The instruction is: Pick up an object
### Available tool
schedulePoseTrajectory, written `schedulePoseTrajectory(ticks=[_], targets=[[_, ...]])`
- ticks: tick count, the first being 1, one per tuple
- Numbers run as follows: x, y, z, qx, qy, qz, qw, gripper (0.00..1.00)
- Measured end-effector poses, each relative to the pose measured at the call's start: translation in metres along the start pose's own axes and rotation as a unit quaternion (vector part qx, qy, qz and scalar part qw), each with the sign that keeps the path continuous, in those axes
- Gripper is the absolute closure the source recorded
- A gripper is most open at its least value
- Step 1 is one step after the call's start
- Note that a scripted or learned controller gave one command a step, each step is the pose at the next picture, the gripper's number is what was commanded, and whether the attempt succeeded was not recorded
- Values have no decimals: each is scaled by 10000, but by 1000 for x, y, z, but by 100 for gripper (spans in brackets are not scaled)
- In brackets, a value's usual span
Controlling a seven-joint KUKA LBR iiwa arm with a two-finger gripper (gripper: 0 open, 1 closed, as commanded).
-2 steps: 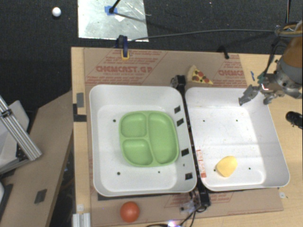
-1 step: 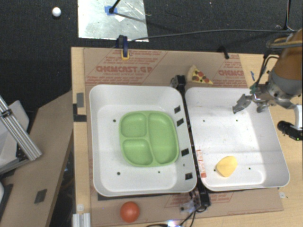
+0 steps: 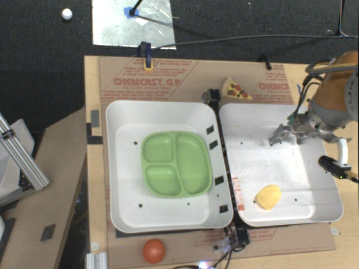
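A yellow lemon-like object (image 3: 268, 196) lies in the right bin (image 3: 320, 212), near its front edge. My gripper (image 3: 287, 139) hangs over the upper middle of that bin, well behind the yellow object and apart from it. Its fingers (image 3: 274, 140) are spread open and nothing is between them. The grey arm with its orange band (image 3: 335, 91) comes in from the right.
The left bin (image 3: 120, 150) holds a green divided plate (image 3: 176, 163). On the cardboard outside the bins are a toy pizza slice (image 3: 236, 89) behind the right bin and a red ball (image 3: 153, 250) in front of the left one.
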State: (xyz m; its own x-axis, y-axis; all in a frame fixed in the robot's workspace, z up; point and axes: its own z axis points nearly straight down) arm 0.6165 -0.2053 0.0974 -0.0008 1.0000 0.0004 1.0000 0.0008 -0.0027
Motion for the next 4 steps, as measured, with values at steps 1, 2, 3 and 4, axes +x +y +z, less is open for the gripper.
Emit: schedulePoseTrajectory(ticks=[1, 2, 3, 4], targets=[[0, 3, -15, -44, -11, -7, 10000, 100], [2, 10, -79, -59, -15, -20, 10000, 100], [1, 12, -134, -57, -16, -21, 10000, 100], [49, -2, -144, -29, 3, -40, 10000, 100]])
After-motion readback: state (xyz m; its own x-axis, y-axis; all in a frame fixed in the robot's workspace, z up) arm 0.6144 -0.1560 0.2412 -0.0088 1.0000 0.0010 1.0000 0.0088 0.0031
